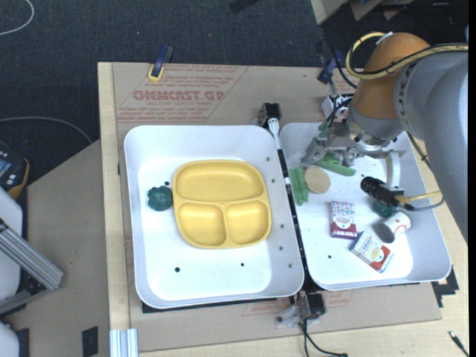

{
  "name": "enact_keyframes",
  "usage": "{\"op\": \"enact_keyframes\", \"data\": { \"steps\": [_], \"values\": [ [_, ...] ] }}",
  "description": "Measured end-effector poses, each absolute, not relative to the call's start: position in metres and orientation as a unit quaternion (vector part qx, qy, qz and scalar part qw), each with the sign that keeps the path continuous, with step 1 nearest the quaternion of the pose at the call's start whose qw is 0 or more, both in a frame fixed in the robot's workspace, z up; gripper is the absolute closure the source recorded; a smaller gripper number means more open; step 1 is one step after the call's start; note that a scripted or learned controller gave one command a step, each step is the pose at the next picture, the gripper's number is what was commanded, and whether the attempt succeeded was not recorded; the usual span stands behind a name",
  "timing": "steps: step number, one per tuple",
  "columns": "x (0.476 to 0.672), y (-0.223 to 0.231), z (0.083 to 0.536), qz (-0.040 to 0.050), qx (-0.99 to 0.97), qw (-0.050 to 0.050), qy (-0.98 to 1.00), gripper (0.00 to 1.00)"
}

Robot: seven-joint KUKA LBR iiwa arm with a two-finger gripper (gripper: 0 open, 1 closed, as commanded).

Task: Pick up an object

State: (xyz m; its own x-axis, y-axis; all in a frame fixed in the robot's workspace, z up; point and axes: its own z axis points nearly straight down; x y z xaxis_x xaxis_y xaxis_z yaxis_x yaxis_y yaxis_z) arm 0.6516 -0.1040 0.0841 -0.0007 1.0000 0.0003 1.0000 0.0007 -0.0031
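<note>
My gripper (325,155) is low over the far left part of the right bin (424,262). Just below it lie a tan round disc (318,181) and a green strip (299,187) against the bin's left wall. A second green piece (341,169) lies beside the gripper's tip. I see nothing held. A red and white packet (343,219) rests in the middle of this bin. Nearer the front are a tilted white and red packet (372,251) and a white and grey object (394,226).
The left bin (149,266) holds a yellow divided plate (222,201) with a dark green lump (159,198) to its left. The grey arm with its orange band (390,69) covers the right bin's far right corner. A brown board (186,91) lies behind the bins.
</note>
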Motion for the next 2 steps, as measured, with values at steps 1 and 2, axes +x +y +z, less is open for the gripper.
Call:
{"op": "enact_keyframes", "data": {
  "steps": [1, 2],
  "values": [
    [0.653, -0.104, 0.097, -0.0006, -0.707, -0.001, -0.707, 1.0],
    [0.654, -0.102, 0.14, -0.0018, -0.707, -0.003, -0.707, 1.0]
  ]
}}
